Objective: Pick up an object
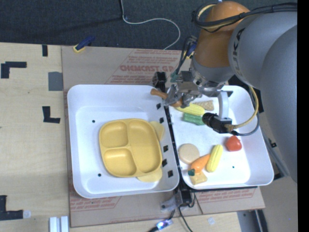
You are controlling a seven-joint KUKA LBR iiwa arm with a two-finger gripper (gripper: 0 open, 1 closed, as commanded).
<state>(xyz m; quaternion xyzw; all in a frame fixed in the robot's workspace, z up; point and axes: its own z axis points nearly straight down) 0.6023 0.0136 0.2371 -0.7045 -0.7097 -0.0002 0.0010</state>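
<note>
camera view shows me the two white bins side by side on the bench. the left bin (77, 129) holds a yellow divided plate (129, 146), which takes most of its floor; free floor remains along the far edge and the left edge of this bin. the right bin (256, 170) is more crowded: a corn cob (192, 111) and a green vegetable (192, 120) lie near the far end, a red tomato (233, 143) sits near the right wall, and at the near end i see a round beige piece (188, 152), a carrot (199, 164) and a second corn cob (214, 157) close together. between the tomato and the near wall there is some open white floor.

the arm (251, 37) comes in from the right and covers the far right corner. the gripper (175, 96) hangs over the far end of the divider between the bins, just beside the first corn cob. its fingers are hidden in the dark metal parts and i cannot tell if it is released or clenched, nor if it touches anything. something small and orange (158, 93) shows just left of it, too unclear to name.
</note>
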